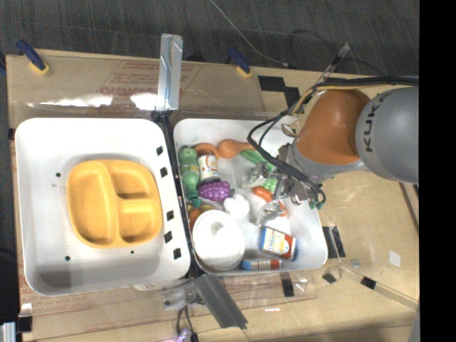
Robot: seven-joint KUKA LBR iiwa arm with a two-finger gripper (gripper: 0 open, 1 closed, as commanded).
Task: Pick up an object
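Where hand [274, 191] hangs, toys [214, 189] beside.

Both bins [43, 191] look like smooth matt white plastic; the yellow tray [114, 201] is glossy plastic. Bench [370, 262] reads as brown cardboard, with shiny tape [169, 73] at twelve o'clock.

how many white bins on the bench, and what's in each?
2. Left bin holds a yellow divided tray. Right bin holds a clutter of toy food and small items, with the gripper down among them; some may be hidden under the arm.
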